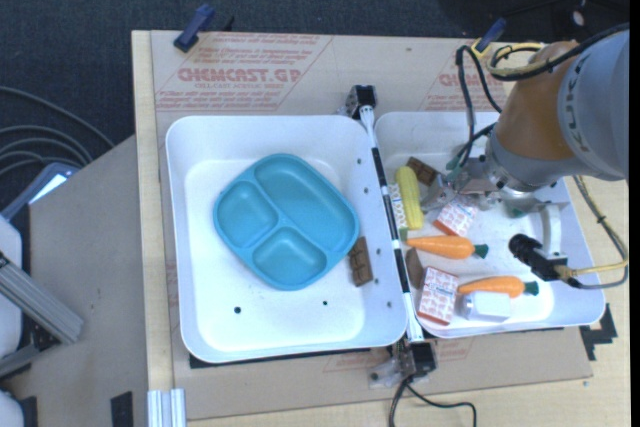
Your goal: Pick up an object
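Left bin (190, 215) with blue tray (286, 220) and brown block (360, 264), right bin (420, 127) with corn (408, 198), two carrots (440, 246) (492, 288), red-white packets (436, 295), arm (560, 110) over bin's far side, claw (478, 183) near corn, grip cannot be told.

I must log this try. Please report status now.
Gripper low over right bin, fingers unclear. Nothing seen held. Two toy carrots, corn cob lying loose. Blue plate in left bin.

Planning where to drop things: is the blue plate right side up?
Yes. The blue plate lies flat with its three compartments facing up.
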Action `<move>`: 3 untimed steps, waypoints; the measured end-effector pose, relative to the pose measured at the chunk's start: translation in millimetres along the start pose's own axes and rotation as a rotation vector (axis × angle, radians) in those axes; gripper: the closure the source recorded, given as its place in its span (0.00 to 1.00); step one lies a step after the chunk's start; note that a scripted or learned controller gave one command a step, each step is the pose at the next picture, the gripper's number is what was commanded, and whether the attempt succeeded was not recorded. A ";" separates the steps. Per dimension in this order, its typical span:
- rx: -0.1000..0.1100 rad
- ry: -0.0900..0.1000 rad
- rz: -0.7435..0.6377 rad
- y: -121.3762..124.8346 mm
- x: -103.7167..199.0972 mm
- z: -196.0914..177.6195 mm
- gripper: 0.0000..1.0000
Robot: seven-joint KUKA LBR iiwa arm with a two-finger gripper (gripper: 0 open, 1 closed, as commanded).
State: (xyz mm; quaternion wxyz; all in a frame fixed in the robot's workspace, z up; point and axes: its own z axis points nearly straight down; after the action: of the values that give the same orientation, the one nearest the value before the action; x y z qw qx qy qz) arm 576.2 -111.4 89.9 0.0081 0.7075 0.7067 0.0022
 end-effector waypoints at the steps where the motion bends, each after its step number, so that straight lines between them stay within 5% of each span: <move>1: 0.000 0.002 0.001 0.6 0.6 -10.1 1.00; 2: 0.001 0.002 0.001 0.4 0.7 -10.0 0.00; 3: 0.014 0.008 -0.001 46.3 -49.2 6.0 0.00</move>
State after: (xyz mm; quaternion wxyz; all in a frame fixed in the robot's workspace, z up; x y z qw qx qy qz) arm 622.5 -160.7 84.9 0.0000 0.7071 0.7071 0.0001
